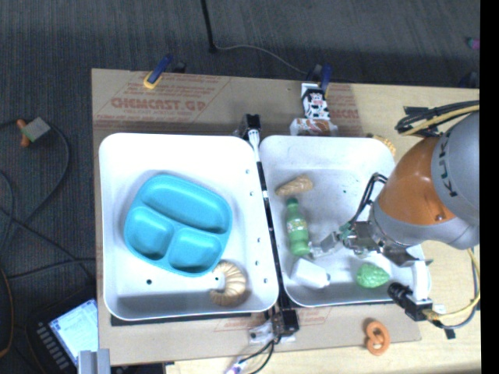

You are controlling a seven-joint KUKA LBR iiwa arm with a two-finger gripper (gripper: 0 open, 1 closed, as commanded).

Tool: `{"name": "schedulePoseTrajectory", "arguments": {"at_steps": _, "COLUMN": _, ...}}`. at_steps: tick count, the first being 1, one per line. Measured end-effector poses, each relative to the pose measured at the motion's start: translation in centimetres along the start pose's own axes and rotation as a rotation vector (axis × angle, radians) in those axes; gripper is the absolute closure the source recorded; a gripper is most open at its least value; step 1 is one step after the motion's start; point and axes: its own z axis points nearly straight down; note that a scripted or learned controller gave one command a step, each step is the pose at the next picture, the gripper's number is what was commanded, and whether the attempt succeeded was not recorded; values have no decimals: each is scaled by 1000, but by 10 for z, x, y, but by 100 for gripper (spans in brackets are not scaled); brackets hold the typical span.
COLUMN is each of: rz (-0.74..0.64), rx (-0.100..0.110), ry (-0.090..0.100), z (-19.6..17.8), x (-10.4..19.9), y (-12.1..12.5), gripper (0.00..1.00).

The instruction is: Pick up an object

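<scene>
The arm is reaching in from the right, its orange band hanging over the right bin (273, 209), and the gripper (341, 238) is sitting low near the middle of that bin. Whether anything is between its tips cannot be told from this slanted view, since the wrist is hiding most of it. Four candidates are lying in the right bin: a green bottle (296, 226) lying lengthwise just left of the gripper, a tan bread-like piece (294, 185) nearer the far wall, a small white object (309, 273) by the near wall, and a green leafy toy (373, 275) just beside the wrist. The bottle is looking like the closest candidate; it is probably light, hard plastic, smooth and rounded, so it is likely to roll or squirt out of a loose pinch. Taking it across the narrow body, midway along its length with the jaws square to its long axis, is looking safest. The leafy toy is appearing soft and bumpy, so it would be yielding and forgiving to a grip. The left bin (113, 209) is holding a blue divided tray (178, 223), broad, shallow and awkward for two fingers, and a tan ringed toy (228, 283) at its near edge.
</scene>
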Motion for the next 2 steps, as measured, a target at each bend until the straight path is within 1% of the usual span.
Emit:
{"name": "schedulePoseTrajectory", "arguments": {"at_steps": 1, "rz": 1, "rx": -3, "ry": -4, "z": -10, "x": -1, "y": 1, "gripper": 100}}
{"name": "schedulePoseTrajectory", "arguments": {"at_steps": 2, "rz": -1, "rx": 6, "ry": 1, "z": -50, "x": -76, "y": 45, "gripper": 100}}
